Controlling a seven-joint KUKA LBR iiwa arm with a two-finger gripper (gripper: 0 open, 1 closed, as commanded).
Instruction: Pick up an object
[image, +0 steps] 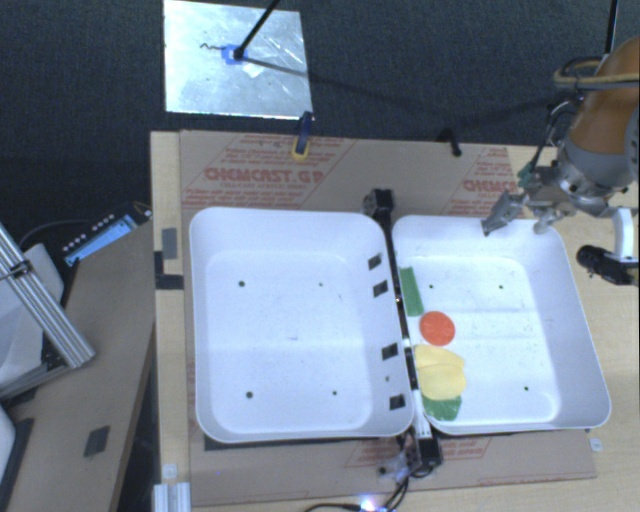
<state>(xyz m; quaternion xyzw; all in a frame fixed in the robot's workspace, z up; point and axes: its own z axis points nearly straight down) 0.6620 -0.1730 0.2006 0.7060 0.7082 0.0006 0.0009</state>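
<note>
Orange disc (437, 328), yellow piece (440, 371), perhaps green scraps in right bin (560, 300); end effector (520, 217) splayed wide above.

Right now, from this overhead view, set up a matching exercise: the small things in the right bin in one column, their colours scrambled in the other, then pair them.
Column 1:
1. round disc
2. long strip against the left wall
3. rounded lump below the disc
4. piece at the bin's near edge

Column 2:
A. yellow
B. dark green
C. orange-red
D. light green

Pairs: 1-C, 2-D, 3-A, 4-B
</note>
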